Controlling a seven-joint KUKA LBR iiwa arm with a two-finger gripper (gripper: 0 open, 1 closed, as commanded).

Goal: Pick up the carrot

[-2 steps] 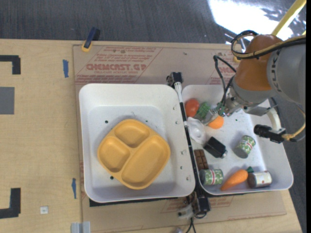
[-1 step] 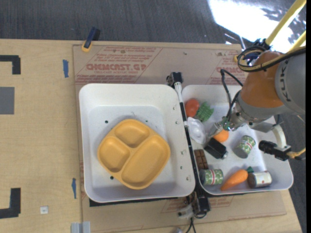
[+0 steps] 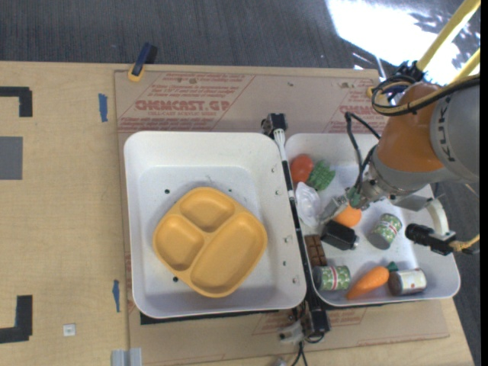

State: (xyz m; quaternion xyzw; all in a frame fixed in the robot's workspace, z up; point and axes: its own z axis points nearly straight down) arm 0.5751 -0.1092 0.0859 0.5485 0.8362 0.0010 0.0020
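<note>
The carrot [image 3: 367, 280], orange with a green top, lies near the front edge of the right bin [image 3: 442, 279], between a green-labelled can [image 3: 332, 277] and a brown-and-white can [image 3: 406, 281]. My gripper [image 3: 349, 209] hangs low over the middle of that bin, well behind the carrot and apart from it. Directly under the gripper are a small orange piece [image 3: 349, 217] and a black block [image 3: 339, 236]; whether the gripper touches them is unclear.
The right bin also holds a red-orange tomato [image 3: 302, 166], a green item [image 3: 322, 175], clear plastic [image 3: 306, 200], a chocolate bar [image 3: 313, 247] and another can [image 3: 388, 229]. A yellow divided plate [image 3: 210, 239] lies in the left bin [image 3: 152, 158].
</note>
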